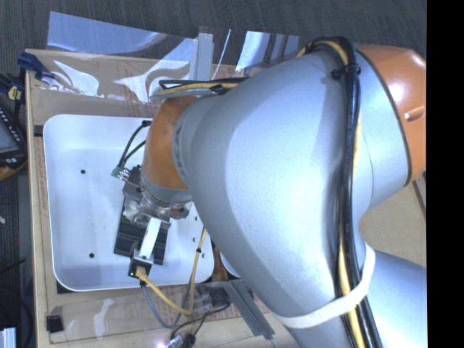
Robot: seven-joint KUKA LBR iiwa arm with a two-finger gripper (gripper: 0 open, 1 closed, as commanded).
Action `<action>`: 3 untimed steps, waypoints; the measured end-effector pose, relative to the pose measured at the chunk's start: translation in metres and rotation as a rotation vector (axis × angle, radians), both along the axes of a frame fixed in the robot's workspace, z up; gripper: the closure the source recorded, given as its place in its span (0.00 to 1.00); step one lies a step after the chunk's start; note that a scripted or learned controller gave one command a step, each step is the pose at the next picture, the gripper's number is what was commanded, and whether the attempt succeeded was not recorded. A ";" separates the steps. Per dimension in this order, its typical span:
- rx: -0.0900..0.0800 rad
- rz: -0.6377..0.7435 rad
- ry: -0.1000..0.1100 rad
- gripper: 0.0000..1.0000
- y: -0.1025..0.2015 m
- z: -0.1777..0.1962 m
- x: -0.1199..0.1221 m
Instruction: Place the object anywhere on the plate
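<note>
The gripper (145,220) hangs over the white bin (72,194). Its state cannot be told, nor which way the object lies from it.

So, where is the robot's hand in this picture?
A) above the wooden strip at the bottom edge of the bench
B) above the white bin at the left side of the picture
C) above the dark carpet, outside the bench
B: the hand hangs over the white floor of the bin on the picture's left, inside its rim.
</note>
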State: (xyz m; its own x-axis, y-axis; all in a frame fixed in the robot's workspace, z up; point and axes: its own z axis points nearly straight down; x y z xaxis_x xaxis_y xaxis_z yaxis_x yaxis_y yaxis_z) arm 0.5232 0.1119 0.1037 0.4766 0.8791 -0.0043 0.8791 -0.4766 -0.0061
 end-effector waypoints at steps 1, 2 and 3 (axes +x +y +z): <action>0.000 -0.176 -0.001 1.00 0.097 -0.013 -0.029; 0.002 -0.079 -0.004 1.00 0.101 0.115 -0.048; 0.002 0.089 -0.004 1.00 0.107 0.178 -0.048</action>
